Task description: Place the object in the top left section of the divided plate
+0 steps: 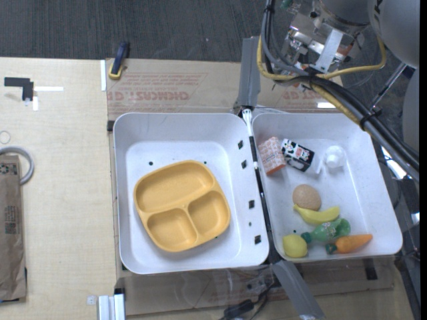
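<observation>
The gripper point(319, 40) hangs high, its grasp impossible to tell; below it, crowded toy food point(319, 227) risks a wrong pick; the yellow divided plate point(181, 205) lies far down-left.

The divided plate point(181, 205) is looking like matt yellow plastic, smooth all over. Both white bins point(127, 199) are showing a smooth, faintly glossy plastic finish. The banana point(319, 214), lemon point(295, 246) and carrot point(352, 243) are gleaming like glossy moulded plastic. At 12 o'clock, brown cardboard point(160, 85) is lying matt and printed. At 9 o'clock, the bench top point(53, 132) is appearing as pale, matt wood.
</observation>
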